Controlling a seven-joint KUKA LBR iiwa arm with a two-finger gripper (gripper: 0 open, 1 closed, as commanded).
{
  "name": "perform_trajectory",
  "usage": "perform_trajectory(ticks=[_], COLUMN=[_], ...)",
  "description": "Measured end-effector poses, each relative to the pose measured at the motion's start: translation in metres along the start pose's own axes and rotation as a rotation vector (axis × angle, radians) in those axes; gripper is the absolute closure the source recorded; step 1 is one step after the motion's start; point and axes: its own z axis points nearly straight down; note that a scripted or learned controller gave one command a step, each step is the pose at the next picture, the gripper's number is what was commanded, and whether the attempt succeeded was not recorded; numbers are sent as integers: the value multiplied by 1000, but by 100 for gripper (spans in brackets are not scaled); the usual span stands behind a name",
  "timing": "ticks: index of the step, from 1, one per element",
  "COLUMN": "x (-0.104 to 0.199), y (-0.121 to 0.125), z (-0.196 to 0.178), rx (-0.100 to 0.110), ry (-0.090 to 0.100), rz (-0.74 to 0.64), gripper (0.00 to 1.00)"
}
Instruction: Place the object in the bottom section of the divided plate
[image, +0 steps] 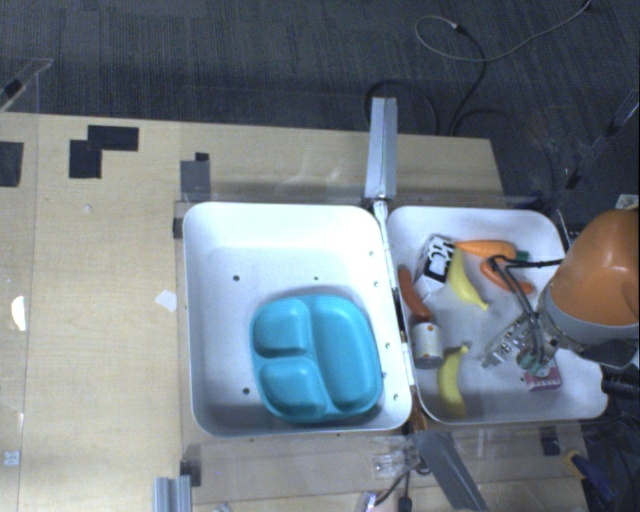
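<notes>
A blue divided plate (315, 355) with three sections lies in the left bin (215, 300), toward its front. Nothing lies in its sections. My gripper (522, 348) hangs low over the right bin (580, 400), near its front right. A small pink item (543, 379) lies just under and to the right of it. A yellow banana (452, 378) and a small silver can (427, 342) rest left of the gripper. The orange wrist band (600, 270) hides part of the bin's right side.
At the back of the right bin lie a second banana (466, 285), a carrot (485, 248), a black-and-white packet (436, 262) and a red-orange stick (410, 295) along the left wall. A metal divider post (382, 150) stands between the bins.
</notes>
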Motion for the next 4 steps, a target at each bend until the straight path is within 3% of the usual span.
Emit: perform_trajectory(ticks=[1, 2, 3, 4], x=[-12, 6, 10, 9], y=[-12, 4, 90, 88], z=[-121, -77, 0, 0], rx=[3, 4, -5, -4], ry=[5, 8, -1, -2], rz=[-50, 46, 126, 128], gripper=[100, 100, 100, 0])
